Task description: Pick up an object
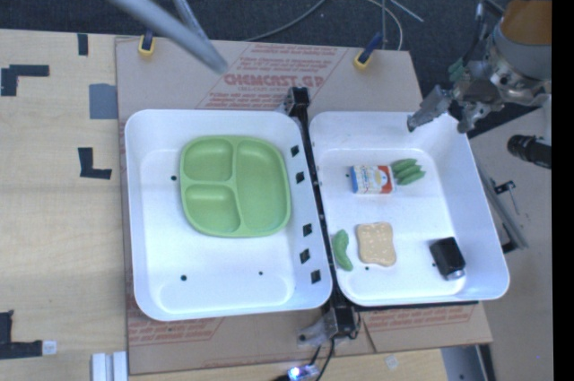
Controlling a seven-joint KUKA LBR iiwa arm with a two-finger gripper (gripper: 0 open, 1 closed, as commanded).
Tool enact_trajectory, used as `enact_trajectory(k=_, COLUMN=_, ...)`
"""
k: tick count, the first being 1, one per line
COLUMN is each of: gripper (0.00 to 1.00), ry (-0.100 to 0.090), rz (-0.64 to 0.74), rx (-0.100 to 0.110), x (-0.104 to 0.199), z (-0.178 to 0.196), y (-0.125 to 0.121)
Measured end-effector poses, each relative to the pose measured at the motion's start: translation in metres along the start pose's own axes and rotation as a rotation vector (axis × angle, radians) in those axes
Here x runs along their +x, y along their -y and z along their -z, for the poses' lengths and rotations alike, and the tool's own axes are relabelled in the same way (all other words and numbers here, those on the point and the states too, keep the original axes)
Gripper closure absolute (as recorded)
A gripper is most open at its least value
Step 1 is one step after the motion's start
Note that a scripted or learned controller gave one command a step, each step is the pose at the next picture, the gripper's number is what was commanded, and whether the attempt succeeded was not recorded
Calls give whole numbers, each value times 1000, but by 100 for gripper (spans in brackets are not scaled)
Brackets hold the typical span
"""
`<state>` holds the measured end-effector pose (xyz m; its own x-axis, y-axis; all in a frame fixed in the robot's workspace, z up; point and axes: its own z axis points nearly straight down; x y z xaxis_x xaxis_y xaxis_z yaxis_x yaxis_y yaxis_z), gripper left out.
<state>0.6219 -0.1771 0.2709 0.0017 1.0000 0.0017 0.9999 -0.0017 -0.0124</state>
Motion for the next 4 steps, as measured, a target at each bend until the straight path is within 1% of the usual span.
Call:
enact_trajectory(k=1, gripper=0, ry=2, rz=3, rx=-11, x=0, z=7, y=-2)
enact_trajectory(k=2, gripper=0, ry=2, rz=4, rx=-7, x=4, z=-38, y=-5)
enact_trajectory(k=3, gripper=0, ry=2, rz=4, rx=-5, x=14, z=-97, y=-6)
enact_trajectory(k=4, gripper=0, ry=2, rz=3, rx=-5, x=12, z=-151, y=-1)
